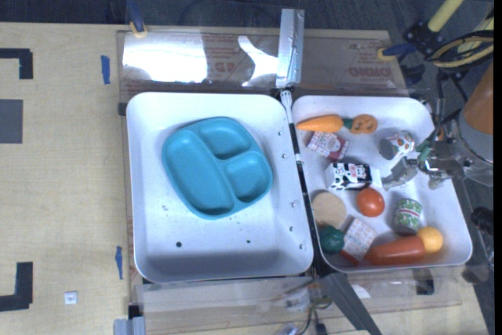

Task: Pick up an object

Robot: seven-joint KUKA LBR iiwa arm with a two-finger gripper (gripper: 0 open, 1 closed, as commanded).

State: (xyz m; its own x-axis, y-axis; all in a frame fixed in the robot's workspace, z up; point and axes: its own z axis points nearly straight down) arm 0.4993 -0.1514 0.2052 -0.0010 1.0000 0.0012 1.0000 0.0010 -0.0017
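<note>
The right bin (pixel 447 204) holds several toy foods. Among them are a carrot (pixel 320 122), a small orange pumpkin (pixel 363 123), a pink-and-white carton (pixel 325 143), a black-and-white cow-patterned box (pixel 349 175), a red tomato (pixel 370 202), a tan round disc (pixel 329 208), a green can (pixel 408 214), a long red piece (pixel 396 249) and a grey can (pixel 394 144). My gripper (pixel 401 169) reaches in from the right, low over the bin's right half. It sits just below the grey can and right of the cow-patterned box. I see nothing held in it.
A blue divided plate (pixel 217 165) lies in the left bin (pixel 157 239). A ridge (pixel 296 169) separates the two bins. A clear plastic sheet and a metal bracket (pixel 290 47) stand behind them. Yellow and black cables (pixel 455 43) hang at the upper right.
</note>
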